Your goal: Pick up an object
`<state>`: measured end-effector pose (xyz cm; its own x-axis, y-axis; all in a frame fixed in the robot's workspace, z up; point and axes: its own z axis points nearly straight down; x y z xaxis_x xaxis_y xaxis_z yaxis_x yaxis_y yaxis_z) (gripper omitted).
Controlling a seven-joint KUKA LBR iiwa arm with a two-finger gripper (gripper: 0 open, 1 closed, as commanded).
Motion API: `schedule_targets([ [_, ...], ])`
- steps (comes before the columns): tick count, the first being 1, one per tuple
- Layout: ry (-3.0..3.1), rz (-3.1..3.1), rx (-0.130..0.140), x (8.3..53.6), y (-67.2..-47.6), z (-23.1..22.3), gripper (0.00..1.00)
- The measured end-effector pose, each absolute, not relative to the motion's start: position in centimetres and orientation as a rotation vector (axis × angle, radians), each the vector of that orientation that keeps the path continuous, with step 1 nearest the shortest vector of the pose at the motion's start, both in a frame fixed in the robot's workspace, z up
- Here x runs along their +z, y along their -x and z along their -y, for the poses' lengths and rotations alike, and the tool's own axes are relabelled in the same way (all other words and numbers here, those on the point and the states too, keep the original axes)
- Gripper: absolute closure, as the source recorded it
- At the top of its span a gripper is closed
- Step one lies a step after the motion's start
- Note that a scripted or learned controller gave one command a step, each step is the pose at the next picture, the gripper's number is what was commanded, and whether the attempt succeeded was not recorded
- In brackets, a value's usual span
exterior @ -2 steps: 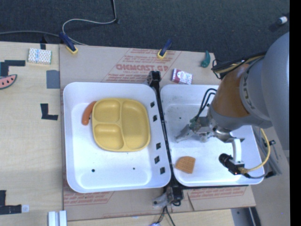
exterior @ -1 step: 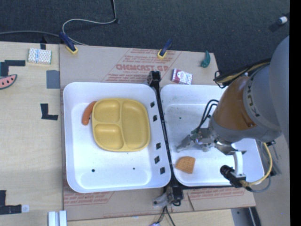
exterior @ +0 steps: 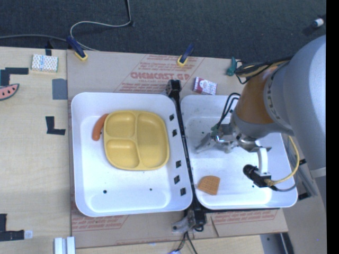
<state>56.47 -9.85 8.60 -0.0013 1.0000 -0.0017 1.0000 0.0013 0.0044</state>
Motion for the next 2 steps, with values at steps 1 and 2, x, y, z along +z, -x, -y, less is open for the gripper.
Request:
schedule_targets([
  [1, -2.216, -2.219, 0.003, 8.62, -53.93, 9.55, 0.0],
  [2, -2.216, -2.218, 0.001, 9.57, -53.94, 9.61, 1.0],
])
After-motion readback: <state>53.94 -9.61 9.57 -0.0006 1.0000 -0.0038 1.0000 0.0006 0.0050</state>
